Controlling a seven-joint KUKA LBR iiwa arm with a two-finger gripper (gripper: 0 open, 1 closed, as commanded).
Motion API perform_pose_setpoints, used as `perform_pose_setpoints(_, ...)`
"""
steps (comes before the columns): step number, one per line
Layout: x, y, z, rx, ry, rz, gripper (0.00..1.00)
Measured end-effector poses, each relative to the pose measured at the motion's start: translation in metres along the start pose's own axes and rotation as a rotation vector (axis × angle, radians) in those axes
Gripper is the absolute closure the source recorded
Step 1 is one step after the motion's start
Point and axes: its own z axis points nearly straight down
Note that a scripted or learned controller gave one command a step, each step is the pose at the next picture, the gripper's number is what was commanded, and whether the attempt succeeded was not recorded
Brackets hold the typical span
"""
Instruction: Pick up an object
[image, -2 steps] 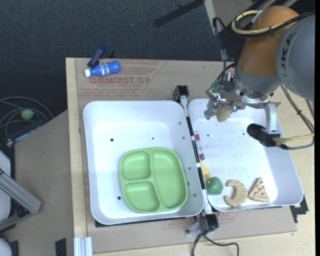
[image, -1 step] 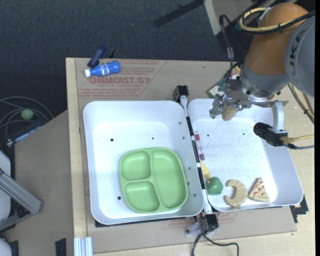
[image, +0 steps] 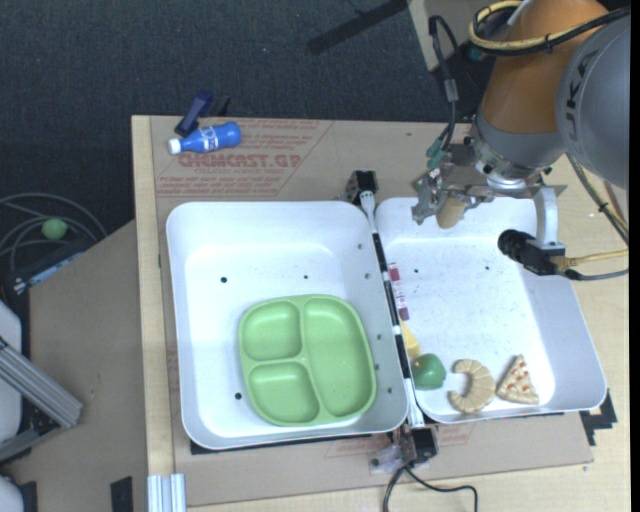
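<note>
The gripper (image: 447, 207) hangs over the far edge of the right bin (image: 560, 300), closed on a small tan object (image: 453, 212). A croissant (image: 473, 386), pizza slice (image: 518, 381) and green ball (image: 428, 371) lie along the near edge.

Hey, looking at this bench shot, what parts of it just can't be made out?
- End effector, camera view: a tan thing sits at its tip, but whether it is gripped is too small and blurred to tell.
- Green object: partly tucked against the divider between the bins, so its shape is unclear.
- Arm: cut off by the top and right edges.
- Print on the blue bottle: too small to read.
</note>
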Motion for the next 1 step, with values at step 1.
perform_pose_setpoints(1,-0.0274,-0.0251,0.0193,0.005,0.0,0.002,1.0)
